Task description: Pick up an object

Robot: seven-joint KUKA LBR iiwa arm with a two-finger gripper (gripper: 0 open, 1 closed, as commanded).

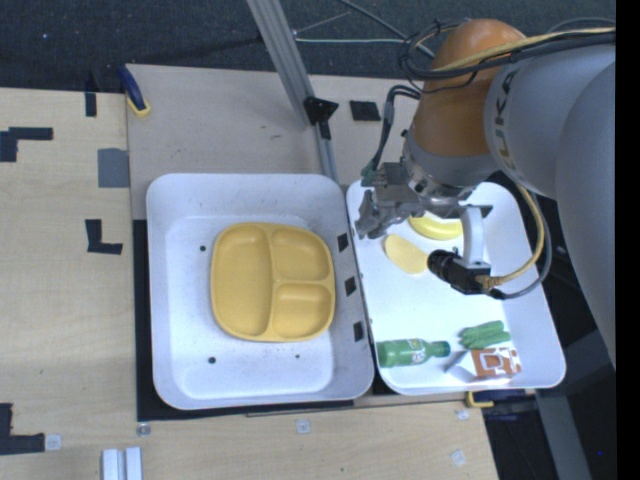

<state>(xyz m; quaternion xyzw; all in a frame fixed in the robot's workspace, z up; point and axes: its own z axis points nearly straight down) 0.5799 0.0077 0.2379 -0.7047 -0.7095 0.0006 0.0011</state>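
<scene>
My gripper (374, 218) hangs over the upper left corner of the right bin (535, 313), close to the wall shared with the left bin. Just to its right lie a bright yellow banana-shaped piece (436, 229) and a pale yellow flat piece (405, 255), both partly covered by the wrist. Nothing shows between the gripper's tips. Toward the front of the right bin lie a green bottle (412, 350), a small green item (483, 334) and an orange and white packet (492, 363).
A yellow divided plate (272, 280) lies in the middle of the left bin (170, 268). A slanted metal pole (290, 58) rises behind the bins. The arm's cable with a black fitting (455, 269) loops over the right bin.
</scene>
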